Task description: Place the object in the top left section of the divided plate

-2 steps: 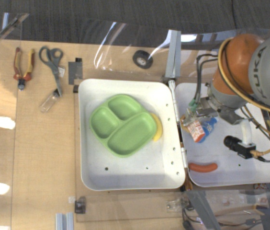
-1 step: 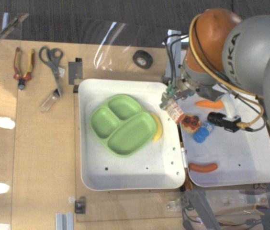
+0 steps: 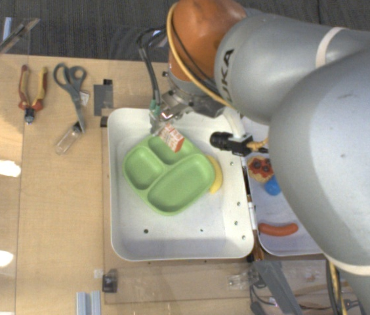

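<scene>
Gripper [image 3: 161, 118] clamped on small carton [image 3: 171, 138] — hanging low over green divided plate [image 3: 172, 190], upper section, for release.

The green divided plate [image 3: 169, 176] lay in the left white bin, turned at a slant, with one large section toward the lower right and two smaller sections along its upper left side. A small carton [image 3: 171, 138], white and red with printed sides, sat tilted over the plate's upper small section, at the plate's top edge. Whether the carton rested on the plate's floor or hung just above it could not be told.
</scene>
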You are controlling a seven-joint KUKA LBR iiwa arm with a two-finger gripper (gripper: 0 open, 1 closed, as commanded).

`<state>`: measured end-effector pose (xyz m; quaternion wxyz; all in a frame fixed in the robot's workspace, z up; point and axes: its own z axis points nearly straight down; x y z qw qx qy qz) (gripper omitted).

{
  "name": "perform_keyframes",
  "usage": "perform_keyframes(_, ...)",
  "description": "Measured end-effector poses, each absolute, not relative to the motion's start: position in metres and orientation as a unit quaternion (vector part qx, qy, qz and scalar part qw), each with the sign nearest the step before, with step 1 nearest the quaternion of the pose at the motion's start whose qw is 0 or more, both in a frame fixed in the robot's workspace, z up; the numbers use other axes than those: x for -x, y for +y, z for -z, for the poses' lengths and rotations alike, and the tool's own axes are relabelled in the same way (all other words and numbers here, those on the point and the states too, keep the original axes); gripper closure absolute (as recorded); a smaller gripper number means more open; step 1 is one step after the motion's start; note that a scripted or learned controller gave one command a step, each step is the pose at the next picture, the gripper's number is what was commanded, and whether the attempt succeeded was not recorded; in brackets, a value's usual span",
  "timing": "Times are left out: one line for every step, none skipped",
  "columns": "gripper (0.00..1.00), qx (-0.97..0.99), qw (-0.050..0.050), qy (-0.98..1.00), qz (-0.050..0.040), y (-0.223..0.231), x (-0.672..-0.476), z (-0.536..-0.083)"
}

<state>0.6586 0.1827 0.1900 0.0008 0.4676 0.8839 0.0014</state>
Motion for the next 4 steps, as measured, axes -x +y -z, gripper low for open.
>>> perform_keyframes(0.00,-0.468,0.001,0.884,-0.0015,0.182,-0.659,-0.190)
perform_keyframes(1.00,-0.466,0.004,0.885,-0.0038,0.184,-0.660,-0.203)
perform_keyframes(1.00,-0.423,0.003,0.906,-0.0029,0.215,-0.658,-0.331)
perform_keyframes(1.00,-0.419,0.003,0.908,-0.0029,0.185,-0.608,-0.400)
